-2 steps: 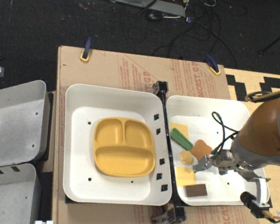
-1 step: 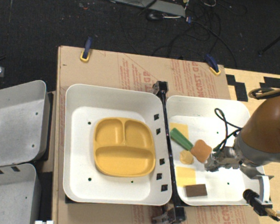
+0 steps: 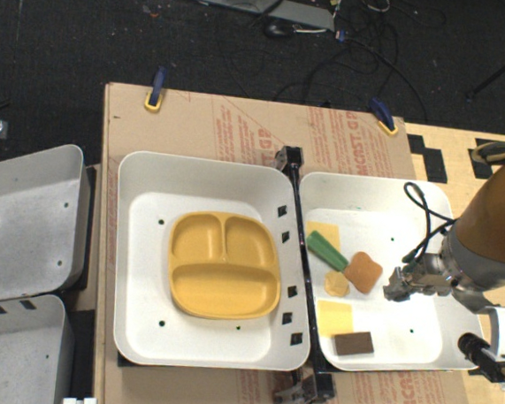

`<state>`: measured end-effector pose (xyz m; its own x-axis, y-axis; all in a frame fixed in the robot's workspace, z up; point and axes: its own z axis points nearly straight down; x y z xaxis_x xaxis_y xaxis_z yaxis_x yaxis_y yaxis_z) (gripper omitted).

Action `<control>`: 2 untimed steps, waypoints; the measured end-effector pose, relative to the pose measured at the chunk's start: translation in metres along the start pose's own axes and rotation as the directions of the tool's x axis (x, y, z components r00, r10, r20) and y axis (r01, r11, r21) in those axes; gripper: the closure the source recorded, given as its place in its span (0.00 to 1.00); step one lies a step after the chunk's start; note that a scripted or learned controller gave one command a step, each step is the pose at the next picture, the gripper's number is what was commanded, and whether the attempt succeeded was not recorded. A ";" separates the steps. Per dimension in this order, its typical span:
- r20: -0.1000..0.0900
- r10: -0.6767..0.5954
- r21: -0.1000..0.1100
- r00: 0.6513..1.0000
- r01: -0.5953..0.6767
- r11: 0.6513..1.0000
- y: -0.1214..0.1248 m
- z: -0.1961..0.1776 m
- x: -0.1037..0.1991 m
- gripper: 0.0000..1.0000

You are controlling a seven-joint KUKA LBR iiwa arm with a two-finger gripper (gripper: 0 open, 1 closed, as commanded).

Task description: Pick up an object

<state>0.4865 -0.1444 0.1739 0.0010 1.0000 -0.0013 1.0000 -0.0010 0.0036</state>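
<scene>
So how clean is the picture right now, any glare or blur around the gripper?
Camera view: even lighting, no strong glare on the white bins; small items sharp, soft shadow under the yellow tray; the gripper is dark and slightly blurred, so its fingers are hard to read.

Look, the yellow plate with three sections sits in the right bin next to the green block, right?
Not quite. The camera view shows the yellow plate with three sections in the left bin, by itself. The green block lies in the right bin, among the other small pieces.
</scene>
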 end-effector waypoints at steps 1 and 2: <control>0.001 -0.004 -0.003 1.000 0.004 1.000 -0.002 -0.063 0.000 1.00; 0.001 -0.005 -0.003 1.000 0.005 1.000 0.005 -0.125 0.002 1.00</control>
<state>0.4906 -0.1427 0.2986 -0.0039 1.0000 -0.0025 1.0000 0.0039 0.0070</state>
